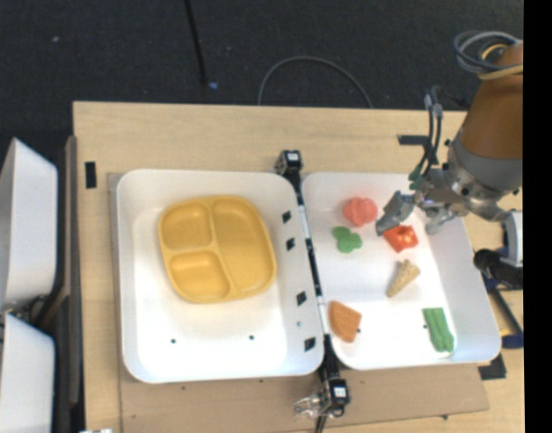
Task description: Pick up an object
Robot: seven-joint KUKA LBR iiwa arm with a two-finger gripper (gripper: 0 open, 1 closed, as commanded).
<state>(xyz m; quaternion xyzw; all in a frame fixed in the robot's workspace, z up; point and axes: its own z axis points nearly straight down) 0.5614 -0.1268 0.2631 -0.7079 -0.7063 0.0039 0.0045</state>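
The right bin (465,287) holds several small toys. A pink-red round piece (359,211) lies at its upper left, with a small green piece (347,239) just below it. A red block (400,237) sits near the middle. My gripper (413,218) hangs over the bin's upper right, fingers spread open, and the red block lies just under and between the fingertips, not lifted. Its left finger (391,215) stands close beside the pink-red piece. A tan wedge (402,278), an orange piece (345,320) and a long green piece (437,328) lie lower in the bin.
The left bin (141,332) carries a yellow divided plate (217,246). A black-clipped divider (303,260) runs between the two bins. The grey and orange arm (492,133) comes in from the right over the bench edge.
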